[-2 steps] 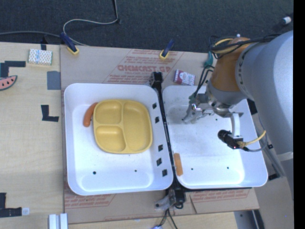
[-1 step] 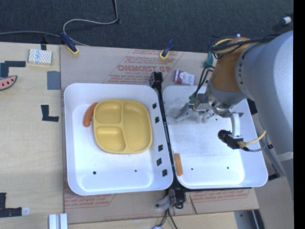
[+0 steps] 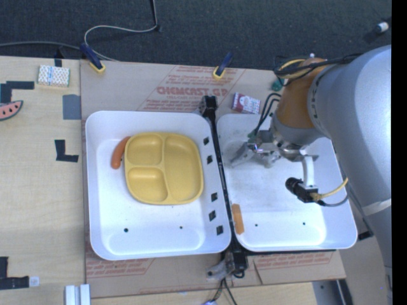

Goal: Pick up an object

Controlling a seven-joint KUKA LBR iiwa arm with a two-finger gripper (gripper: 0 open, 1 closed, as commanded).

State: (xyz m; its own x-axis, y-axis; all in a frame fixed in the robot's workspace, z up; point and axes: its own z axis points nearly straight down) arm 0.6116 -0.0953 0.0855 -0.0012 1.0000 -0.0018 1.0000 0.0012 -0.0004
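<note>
The grey arm with its orange wrist band hangs over the right shallow white bin (image 3: 331, 234), its two-finger gripper (image 3: 245, 152) low near that bin's upper left part, with thin metal fingers (image 3: 236, 156) that look parted and hold nothing.

Candidates for picking are few. One small orange sausage-shaped piece (image 3: 237, 218) lies at the right bin's lower left edge, against the divider. A second orange sausage-shaped piece (image 3: 117, 153) lies in the left shallow white bin (image 3: 152, 243), touching the left side of the one yellow plastic divided plate (image 3: 163, 168).

The likely trouble is that the gripper closes on bare bin floor, since nothing sits beneath it. The piece by the divider is also awkward: a finger could strike the bin wall or push it aside.
</note>
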